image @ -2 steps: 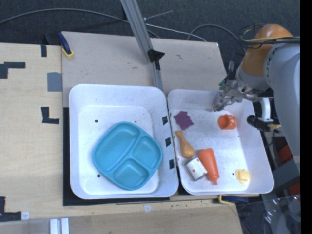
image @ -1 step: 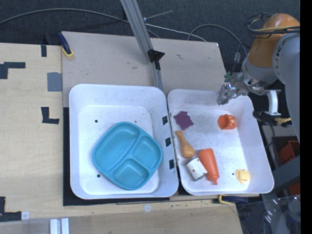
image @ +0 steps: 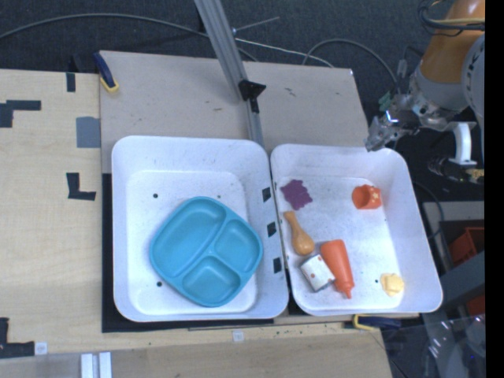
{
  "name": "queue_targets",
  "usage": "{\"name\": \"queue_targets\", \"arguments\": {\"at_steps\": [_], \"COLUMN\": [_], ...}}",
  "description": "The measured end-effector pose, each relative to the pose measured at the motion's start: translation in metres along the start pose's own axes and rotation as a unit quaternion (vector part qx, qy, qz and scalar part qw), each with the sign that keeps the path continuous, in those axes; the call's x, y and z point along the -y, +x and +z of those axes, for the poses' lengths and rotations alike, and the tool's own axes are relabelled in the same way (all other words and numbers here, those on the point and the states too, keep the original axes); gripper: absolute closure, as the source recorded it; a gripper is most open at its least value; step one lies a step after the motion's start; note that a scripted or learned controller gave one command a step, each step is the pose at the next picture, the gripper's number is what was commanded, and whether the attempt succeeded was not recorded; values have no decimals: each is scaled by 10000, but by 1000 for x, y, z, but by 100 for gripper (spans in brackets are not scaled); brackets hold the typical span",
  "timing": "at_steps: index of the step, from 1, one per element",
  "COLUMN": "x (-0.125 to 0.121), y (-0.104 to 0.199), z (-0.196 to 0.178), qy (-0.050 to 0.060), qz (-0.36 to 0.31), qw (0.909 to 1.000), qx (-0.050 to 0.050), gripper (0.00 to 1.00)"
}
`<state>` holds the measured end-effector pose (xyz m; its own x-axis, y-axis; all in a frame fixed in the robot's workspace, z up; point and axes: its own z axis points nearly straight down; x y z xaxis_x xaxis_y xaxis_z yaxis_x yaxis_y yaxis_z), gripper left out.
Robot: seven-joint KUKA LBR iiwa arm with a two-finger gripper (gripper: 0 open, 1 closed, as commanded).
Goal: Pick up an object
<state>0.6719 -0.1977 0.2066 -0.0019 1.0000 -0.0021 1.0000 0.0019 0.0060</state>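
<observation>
The right bin (image: 409, 211) holds a purple flat piece (image: 295, 191), a small red-orange item (image: 366, 197), a tan drumstick shape (image: 299, 235), an orange carrot (image: 339, 265), a small white block (image: 316, 272) and a little yellow item (image: 391, 283). My gripper (image: 380, 135) hangs at the bin's far right corner, above the rim and apart from every object. The red-orange item lies nearest, a short way below it. Nothing shows between the fingers.
The left bin (image: 130, 211) carries a blue divided plate (image: 206, 250). A slanted metal pole (image: 228, 53) rises behind the bins, ending near their shared rim. Cables run across the dark floor at the back.
</observation>
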Motion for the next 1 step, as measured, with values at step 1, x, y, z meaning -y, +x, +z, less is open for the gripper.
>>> {"name": "queue_targets", "arguments": {"at_steps": [1], "x": [7], "y": [-5], "z": [-55], "qy": [4], "qz": [1], "qw": [10000], "qx": [-2], "gripper": [100]}}
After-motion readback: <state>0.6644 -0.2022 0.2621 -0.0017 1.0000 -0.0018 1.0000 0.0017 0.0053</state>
